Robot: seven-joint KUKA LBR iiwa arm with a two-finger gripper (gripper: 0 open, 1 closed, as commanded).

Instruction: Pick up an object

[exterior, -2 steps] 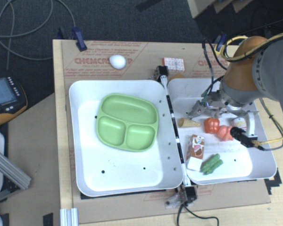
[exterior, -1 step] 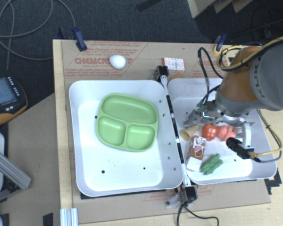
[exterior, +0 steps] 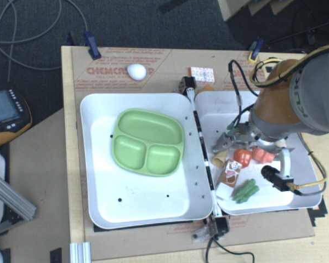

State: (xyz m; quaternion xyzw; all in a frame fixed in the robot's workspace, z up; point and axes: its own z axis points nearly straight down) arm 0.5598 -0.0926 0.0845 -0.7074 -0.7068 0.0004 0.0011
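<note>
Left bin (exterior: 98,119), green divided plate (exterior: 148,142), right bin (exterior: 214,106), toys (exterior: 247,158)

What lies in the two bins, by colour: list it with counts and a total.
Green: 2, divided plate, toy vegetable
Red: 2, round piece, paler piece
Brown: 1, packet
Tan: 1, small piece
Total: 6
</note>
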